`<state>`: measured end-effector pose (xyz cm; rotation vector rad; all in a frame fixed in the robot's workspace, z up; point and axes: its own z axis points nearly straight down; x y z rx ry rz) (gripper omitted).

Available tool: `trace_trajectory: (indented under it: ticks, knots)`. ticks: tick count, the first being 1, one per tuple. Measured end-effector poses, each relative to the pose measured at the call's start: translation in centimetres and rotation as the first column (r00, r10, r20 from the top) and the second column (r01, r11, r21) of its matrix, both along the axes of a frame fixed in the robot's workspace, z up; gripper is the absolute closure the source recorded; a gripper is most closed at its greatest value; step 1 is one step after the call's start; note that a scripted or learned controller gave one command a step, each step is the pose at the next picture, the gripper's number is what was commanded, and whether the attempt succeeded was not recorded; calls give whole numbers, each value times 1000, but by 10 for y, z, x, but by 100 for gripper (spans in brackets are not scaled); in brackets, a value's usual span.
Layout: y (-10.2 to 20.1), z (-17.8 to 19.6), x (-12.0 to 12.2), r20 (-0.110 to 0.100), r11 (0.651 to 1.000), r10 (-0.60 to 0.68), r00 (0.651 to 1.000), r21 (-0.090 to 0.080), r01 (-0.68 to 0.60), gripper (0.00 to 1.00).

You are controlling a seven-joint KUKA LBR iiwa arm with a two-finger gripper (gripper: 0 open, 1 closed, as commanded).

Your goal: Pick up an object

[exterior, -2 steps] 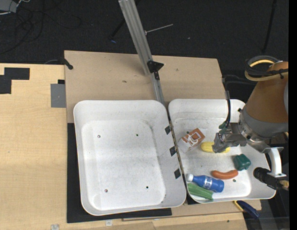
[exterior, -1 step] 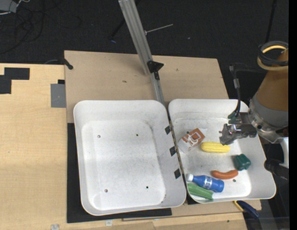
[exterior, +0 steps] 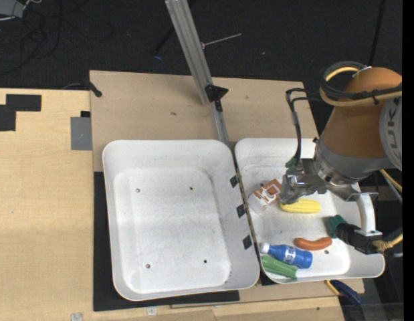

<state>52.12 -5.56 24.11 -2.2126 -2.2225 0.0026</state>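
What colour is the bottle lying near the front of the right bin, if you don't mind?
Blue with a white cap; the bottle shows clearly in the camera view.

Pale wooden bench (exterior: pixel 39 179) against a dark floor (exterior: pixel 93 25).
Across the top, black floor with loose cables (exterior: pixel 19 2) upper left; slanting metal rail (exterior: pixel 190 45) at upper centre.

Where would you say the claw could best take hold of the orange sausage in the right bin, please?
Probably across its middle, coming straight down from above. The orange sausage lies flat and long, running left to right on the right bin floor, with bare floor on both long sides, so fingers could close across its narrow width.
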Motion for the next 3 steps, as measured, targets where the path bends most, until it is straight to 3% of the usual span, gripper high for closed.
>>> trace_trajectory:
  ticks: [3]
  knots:
    - [143, -24, 21, 2, 1000, -2, 1000, -3, 2, 100]
